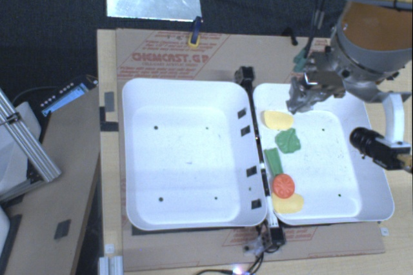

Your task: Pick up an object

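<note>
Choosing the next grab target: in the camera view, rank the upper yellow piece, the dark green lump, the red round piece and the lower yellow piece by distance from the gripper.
1. Upper yellow piece, just below the gripper, top of the right bin.
2. Dark green lump, mid-bin.
3. Red round piece, lower, by the divider.
4. Lower yellow piece, touching the red one, nearest the front rim.

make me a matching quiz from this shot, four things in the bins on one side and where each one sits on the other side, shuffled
Things:
1. upper yellow piece
2. leafy green piece
3. red round piece
4. gripper

Places:
A. near the front of the right bin, resting against the lower yellow piece
B. over the back left part of the right bin, above the yellow piece there
C. middle of the row of toys, between the upper yellow piece and the green stick
D. back end of the row, nearest the gripper

Pairs: 1-D, 2-C, 3-A, 4-B
</note>
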`<state>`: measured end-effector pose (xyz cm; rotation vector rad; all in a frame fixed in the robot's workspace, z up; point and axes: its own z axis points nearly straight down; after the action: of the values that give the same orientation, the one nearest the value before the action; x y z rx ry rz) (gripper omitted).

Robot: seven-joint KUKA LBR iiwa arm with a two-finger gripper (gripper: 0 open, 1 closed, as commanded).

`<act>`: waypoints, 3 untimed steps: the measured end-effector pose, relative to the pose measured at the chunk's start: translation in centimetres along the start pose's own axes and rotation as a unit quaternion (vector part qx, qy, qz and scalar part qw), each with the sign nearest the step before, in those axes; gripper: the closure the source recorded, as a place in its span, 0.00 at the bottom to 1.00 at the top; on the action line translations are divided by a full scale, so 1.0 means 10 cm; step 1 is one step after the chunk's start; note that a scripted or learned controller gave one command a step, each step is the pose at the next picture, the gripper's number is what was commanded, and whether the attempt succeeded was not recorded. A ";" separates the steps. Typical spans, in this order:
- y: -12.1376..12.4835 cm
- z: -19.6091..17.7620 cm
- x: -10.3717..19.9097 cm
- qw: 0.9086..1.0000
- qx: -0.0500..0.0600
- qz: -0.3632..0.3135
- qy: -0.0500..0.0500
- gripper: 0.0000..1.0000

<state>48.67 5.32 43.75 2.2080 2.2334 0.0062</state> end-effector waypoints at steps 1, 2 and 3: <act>0.00 0.42 0.73 1.000 0.003 0.000 0.000 1.00; 0.01 -1.03 0.81 1.000 -0.008 0.003 0.002 1.00; 0.00 0.32 1.31 1.000 0.007 0.001 -0.002 1.00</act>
<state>48.54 18.43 40.60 2.2155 2.2349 -0.0143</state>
